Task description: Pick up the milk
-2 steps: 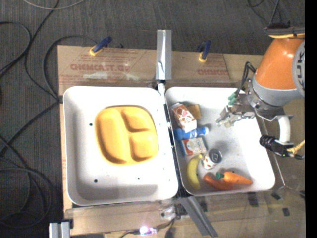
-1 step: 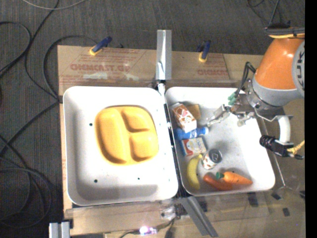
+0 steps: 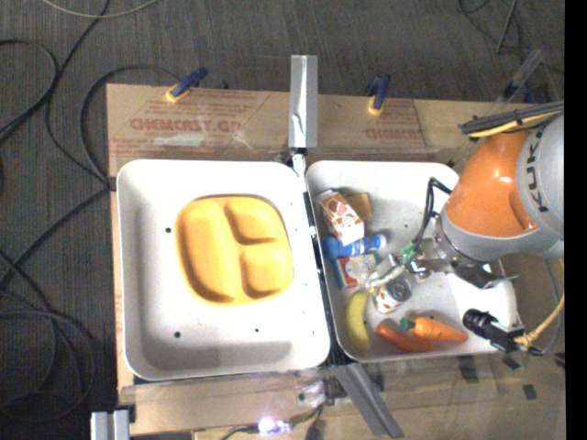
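Carrot (image 3: 424, 334) at rim, milk (image 3: 341, 217) mid-bin

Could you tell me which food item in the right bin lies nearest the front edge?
The carrot, orange with a green top, lying below the banana.

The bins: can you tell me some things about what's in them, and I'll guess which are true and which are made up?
1. The yellow divided tray lies in the left bin. True.
2. The carrot lies in the left bin. False: it is in the right bin, near the front edge.
3. A banana lies beside the carrot. True.
4. The milk carton is lifted in the air. False: it rests in the right bin, near the wall between the bins.
5. The gripper is over the yellow tray. False: it is over the right bin, among the toys.
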### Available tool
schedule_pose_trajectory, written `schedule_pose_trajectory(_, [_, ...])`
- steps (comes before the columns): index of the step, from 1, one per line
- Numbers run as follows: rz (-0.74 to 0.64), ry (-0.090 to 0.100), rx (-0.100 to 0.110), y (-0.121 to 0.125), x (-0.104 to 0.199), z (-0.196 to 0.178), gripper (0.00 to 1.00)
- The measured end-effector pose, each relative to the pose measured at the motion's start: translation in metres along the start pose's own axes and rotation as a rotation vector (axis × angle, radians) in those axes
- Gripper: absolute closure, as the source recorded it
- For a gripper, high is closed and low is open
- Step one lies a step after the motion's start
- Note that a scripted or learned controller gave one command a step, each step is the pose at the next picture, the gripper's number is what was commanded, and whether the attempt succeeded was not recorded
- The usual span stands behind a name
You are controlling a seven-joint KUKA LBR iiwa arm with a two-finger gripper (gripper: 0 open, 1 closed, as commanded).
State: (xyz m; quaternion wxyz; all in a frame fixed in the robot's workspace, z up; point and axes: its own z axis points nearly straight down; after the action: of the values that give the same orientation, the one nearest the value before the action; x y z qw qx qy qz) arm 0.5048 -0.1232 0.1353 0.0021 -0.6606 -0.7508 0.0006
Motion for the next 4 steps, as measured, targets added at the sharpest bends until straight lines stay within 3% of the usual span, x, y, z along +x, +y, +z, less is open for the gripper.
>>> schedule_pose_trajectory(1, [0.016, -0.010, -0.020, -0.014, 0.014, 0.045, 0.00])
schedule_pose_trajectory(2, [-0.173, -0.002, -0.003, 0.042, 0.036, -0.048, 0.00])
schedule_pose_trajectory(3, [-0.030, -0.002, 0.000, -0.024, -0.016, -0.003, 0.00])
schedule_pose_trajectory(4, [0.023, -0.001, -0.009, 0.026, -0.041, 0.032, 0.00])
